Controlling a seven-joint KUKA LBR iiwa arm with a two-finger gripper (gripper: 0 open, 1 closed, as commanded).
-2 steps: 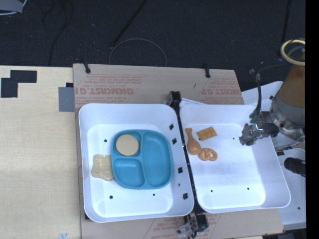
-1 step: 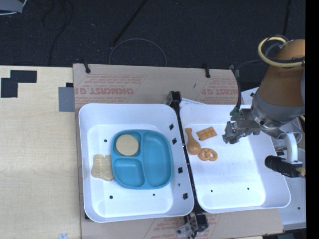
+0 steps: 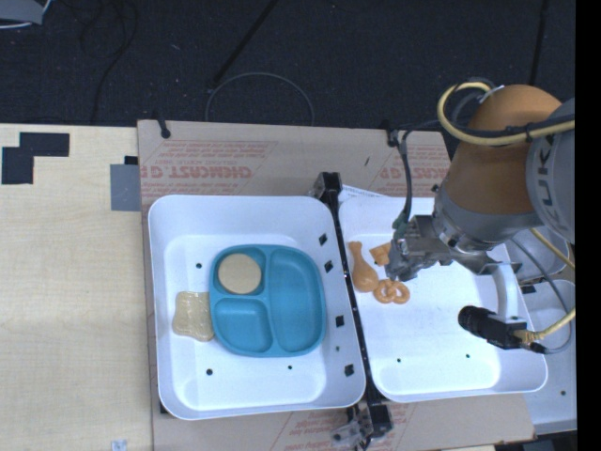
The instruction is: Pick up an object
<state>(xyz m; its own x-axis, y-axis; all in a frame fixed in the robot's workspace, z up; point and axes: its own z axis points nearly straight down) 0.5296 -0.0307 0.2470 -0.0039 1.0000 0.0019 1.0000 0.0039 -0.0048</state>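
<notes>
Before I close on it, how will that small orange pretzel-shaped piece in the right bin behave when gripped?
The orange pretzel-shaped piece looks small and thin, so probably light. Its open loops may let a finger slip through rather than pinch. It lies flat on the smooth right white bin floor beside the gripper, so a nudge would likely slide it.

Red print runs along the cardboard sheet [image 3: 282, 163] under the two bins, just behind the left bin [image 3: 188, 216] — the letters sit upside down and mirrored from this angle, and read roughly as "CHEMCRAFT", with a couple of further characters beside it that stay unclear. Fainter red print shows on the cardboard's front edge [image 3: 310, 426] — too small to read
</notes>
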